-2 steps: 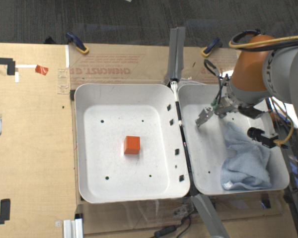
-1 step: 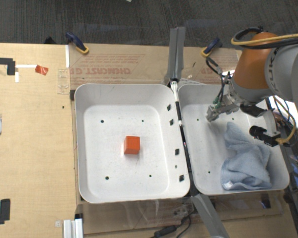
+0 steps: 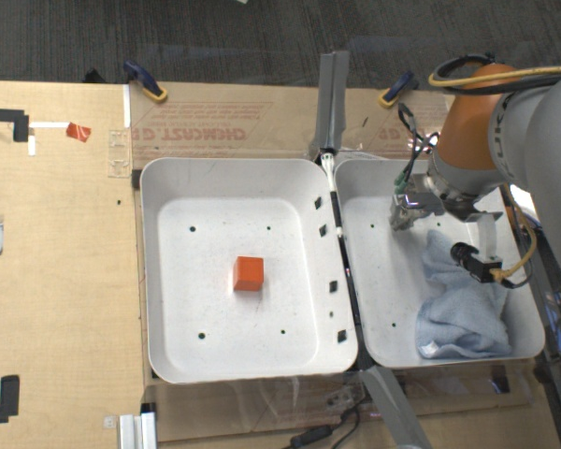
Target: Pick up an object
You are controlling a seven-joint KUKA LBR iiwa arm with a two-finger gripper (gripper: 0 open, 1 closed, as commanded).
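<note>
Bins (image 3: 159,251): two; orange block (image 3: 249,274): one; cloth (image 3: 460,307): one.

Orange-red block (image 3: 249,274), pale blue cloth (image 3: 460,311), white bins (image 3: 168,279), tan cardboard bench (image 3: 56,279)

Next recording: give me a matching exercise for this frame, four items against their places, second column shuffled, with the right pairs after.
Column one:
1. orange block
2. light blue cloth
3. gripper
4. blue-and-yellow clamp

Column two:
A. lying in the right bin, toward its right side
B. at the cardboard's far edge, beyond the left bin's far-left corner
C. near the middle of the left bin
D. over the far part of the right bin, just beyond the cloth

Pairs: 1-C, 2-A, 3-D, 4-B
</note>
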